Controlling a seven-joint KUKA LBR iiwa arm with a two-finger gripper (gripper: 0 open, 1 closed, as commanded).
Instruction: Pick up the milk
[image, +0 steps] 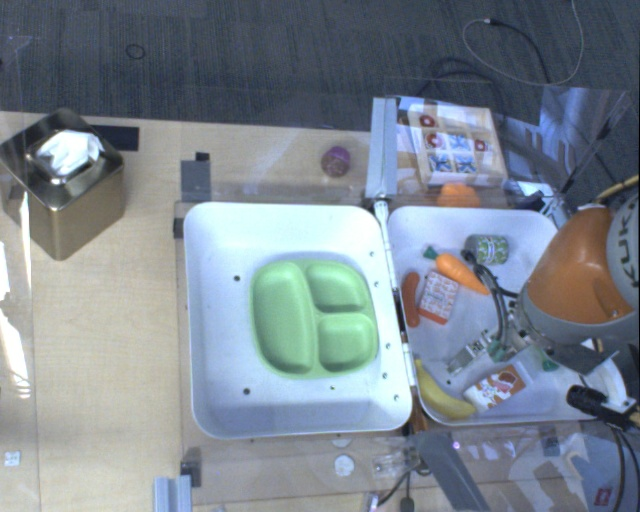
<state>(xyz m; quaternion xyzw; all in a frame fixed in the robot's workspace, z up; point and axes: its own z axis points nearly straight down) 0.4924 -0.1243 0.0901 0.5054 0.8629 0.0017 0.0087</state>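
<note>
Two cartons to tell apart in the right bin (415, 232) before committing. Take the milk (437, 297) to be the white-and-red one lying flat toward the bin's left wall, just below the carrot (462, 270) and just beside a red stick (410, 300). Treat the orange-and-white box (497, 385) near the front wall as something else, though hard to be sure at this size. Note the gripper (483, 352) hanging low between the two cartons, nearer the box, apart from the milk and with nothing visibly held. Cannot tell whether spread or pressed together, blurred as it is under the wrist. Judged best: rise a little first, then travel toward the left wall until centred over the milk, rather than dragging across the floor and nudging the banana (440, 397) or the box. Turn the grip to close across the carton's narrower side, away from the carrot and the stick. Go down fully spread and reach right to the bin floor, since a flat carton offers little height. Close gently, then lift straight up, watching for a slip or a neighbour pinched along.
</note>
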